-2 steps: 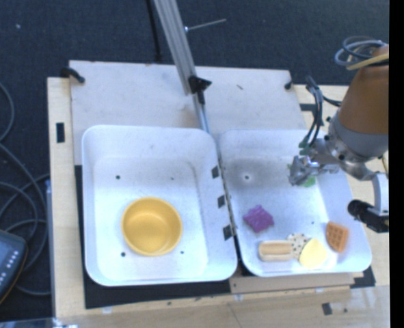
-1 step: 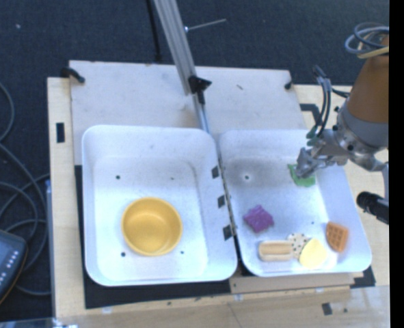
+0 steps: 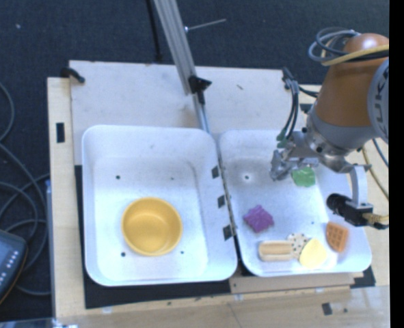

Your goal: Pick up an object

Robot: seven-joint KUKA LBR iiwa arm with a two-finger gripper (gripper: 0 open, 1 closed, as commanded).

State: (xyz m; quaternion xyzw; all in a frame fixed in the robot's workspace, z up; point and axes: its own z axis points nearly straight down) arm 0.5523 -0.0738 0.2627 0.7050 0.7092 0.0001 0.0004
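a: where is the arm now?

b: it reaches in from 3 o'clock, and the pincer (image 3: 284, 164) hangs low over the right bin (image 3: 246, 149), in its upper half. a green object (image 3: 303, 177) lies just beside it, at about 4 o'clock from the tips.

a: does it hold something?

b: i see nothing between the fingers. if they are spread or pressed together, i cannot tell; they are dark and small in this view.

a: so which step is this?

b: i judge it is the approach, the grasp is not yet made. the green object seems the nearest candidate.

a: what else is in that bin?

b: a purple block (image 3: 258, 218) near the middle, and along the 6 o'clock rim a tan roll (image 3: 275, 250), a yellow piece (image 3: 314, 253) and an orange waffle-like piece (image 3: 336, 236). the left bin (image 3: 106, 142) has a yellow bowl (image 3: 152, 225).

a: what does the next move need?

b: i think the tips must shift a little toward 4 o'clock so the green object sits between them, then go down and close. it looks small and rounded, so it may slip aside.
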